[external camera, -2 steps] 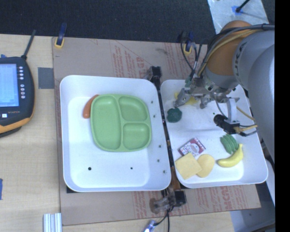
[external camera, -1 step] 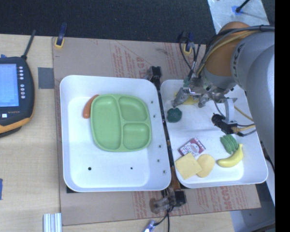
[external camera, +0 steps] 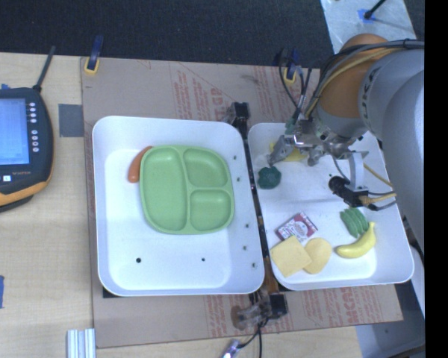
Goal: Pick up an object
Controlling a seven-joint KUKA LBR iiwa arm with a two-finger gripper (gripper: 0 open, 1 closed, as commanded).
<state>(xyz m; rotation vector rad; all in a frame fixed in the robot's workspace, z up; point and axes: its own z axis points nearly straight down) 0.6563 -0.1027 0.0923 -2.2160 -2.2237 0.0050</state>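
Nearest the camera, along the front edge of the light wooden worktop (external camera: 37, 274), a small black clamp fitting (external camera: 257, 308) sits at the seam between the two bins, which rest on a brown cardboard sheet (external camera: 172, 88).

In the front part of the right shallow white bin (external camera: 388, 271) lie a flat pale yellow wedge of toy cheese (external camera: 288, 257) and, touching it on its right, a rounded yellow slice (external camera: 318, 253). Just behind them is a small red and white packet (external camera: 297, 228). Toward the bin's right side a yellow toy banana (external camera: 358, 245) curves upward, with a green ribbed toy vegetable (external camera: 353, 219) touching its upper end. Further back, near the bin's left wall, sits a dark green round toy (external camera: 269, 177).

The left shallow white bin (external camera: 112, 267) holds a light green three-compartment plastic tray (external camera: 187, 189) in its middle, and an orange sausage-shaped toy (external camera: 137, 165) peeks out at the tray's upper left edge.

The grey arm (external camera: 388, 103) with its orange band (external camera: 351, 80) reaches over the back of the right bin. Its claw (external camera: 290, 148) hangs above the bin's rear left corner, just behind and right of the dark green toy, with nothing visibly between its fingers; I cannot tell whether they are spread or closed.

At the far left, a handheld control pendant with a blue screen (external camera: 7, 144) rests on the worktop.
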